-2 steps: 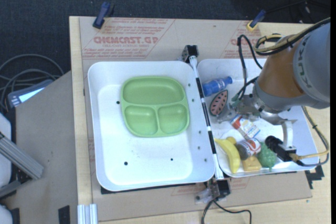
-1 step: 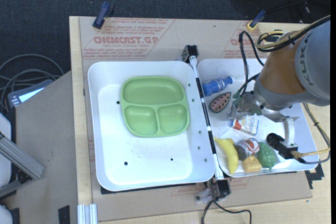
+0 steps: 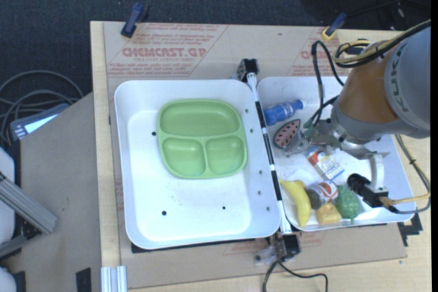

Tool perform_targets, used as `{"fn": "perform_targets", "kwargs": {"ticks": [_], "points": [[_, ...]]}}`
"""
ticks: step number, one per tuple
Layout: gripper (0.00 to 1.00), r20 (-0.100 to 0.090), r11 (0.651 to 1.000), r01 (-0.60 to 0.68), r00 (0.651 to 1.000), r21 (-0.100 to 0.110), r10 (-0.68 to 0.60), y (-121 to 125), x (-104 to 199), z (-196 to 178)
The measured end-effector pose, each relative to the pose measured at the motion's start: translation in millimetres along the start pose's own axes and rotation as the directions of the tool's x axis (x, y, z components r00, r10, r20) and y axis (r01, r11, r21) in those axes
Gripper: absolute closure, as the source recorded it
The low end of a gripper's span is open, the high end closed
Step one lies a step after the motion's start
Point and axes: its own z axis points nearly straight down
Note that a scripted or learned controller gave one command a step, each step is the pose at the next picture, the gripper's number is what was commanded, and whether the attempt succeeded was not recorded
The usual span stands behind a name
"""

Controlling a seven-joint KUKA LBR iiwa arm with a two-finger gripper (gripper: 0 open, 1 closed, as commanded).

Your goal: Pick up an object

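Camera view: arm (image 3: 383, 89) bent low over right bin (image 3: 291, 87).

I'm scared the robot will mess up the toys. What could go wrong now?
1. The toys in the right bin are crowded: the banana, the green bumpy toy and the yellow piece lie close together, so a grab might catch two or push one away.
2. The arm hangs low over that bin, so it might bump the blue bottle or the pink toy as it moves.
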Motion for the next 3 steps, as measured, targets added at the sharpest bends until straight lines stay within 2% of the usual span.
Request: {"fn": "perform_targets", "kwargs": {"ticks": [1, 2, 3], "points": [[0.00, -0.004, 1.000, 0.000, 1.000, 0.017, 0.000, 34.3, -76.8, 16.7], [1.00, -0.003, 1.000, 0.000, 1.000, 0.015, 0.000, 35.1, -76.4, 6.8], [1.00, -0.007, 1.000, 0.001, 1.000, 0.020, -0.001, -35.0, -29.2, -67.3]]}}
